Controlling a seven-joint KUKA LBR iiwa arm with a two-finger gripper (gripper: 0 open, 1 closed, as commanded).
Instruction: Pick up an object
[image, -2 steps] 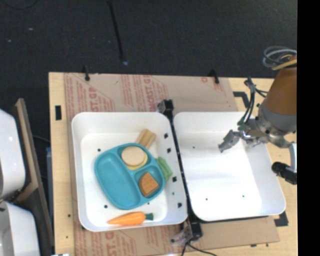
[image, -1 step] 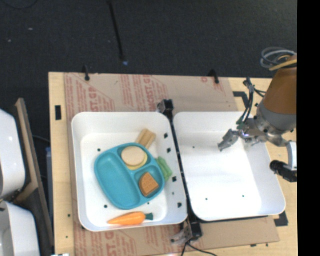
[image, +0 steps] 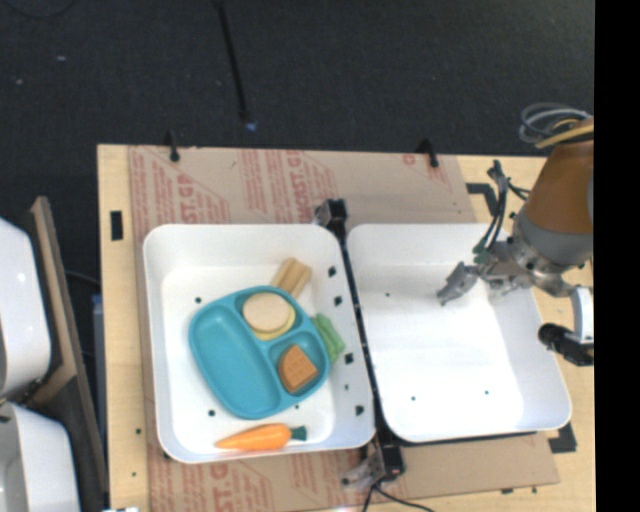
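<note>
Item: pick-up attempt, early stage.

Progress: nothing lifted yet, by the look of it. All objs. lie in the left bin (image: 160, 300); the gripper (image: 452, 285) hangs over the right bin (image: 540, 390), upper part, well apart from any of them. Fingers point toward the divider; nothing seen between them. Open or shut: cannot tell, too small and blurred. Left to do, as judged: cross to the left bin, descend, close on one obj., raise it.

Candidates, left bin:
- blue tray (image: 235, 375), 3 compartments, set at a slant, centre of bin.
- round biscuit (image: 269, 312), pale, in tray's upper compartment.
- toast piece (image: 298, 369), brown, in tray's right compartment.
- carrot (image: 255, 437), orange w/ green top, on bin floor just below tray, near front wall.
- wooden block (image: 292, 275), tan, touching tray's upper edge.
- green piece (image: 330, 337), wedged betw. tray's right edge and bin wall; type unclear.

Surroundings: cardboard sheet (image: 230, 185) under both bins; black clips along the join betw. bins.

Obstructions: raised rims at the join lie across the arm's path. Green piece and carrot sit close to walls, so finger room looks tight. Tray is broad and flat, prob. awkward to grip. Block and carrot seem the likeliest picks.
</note>
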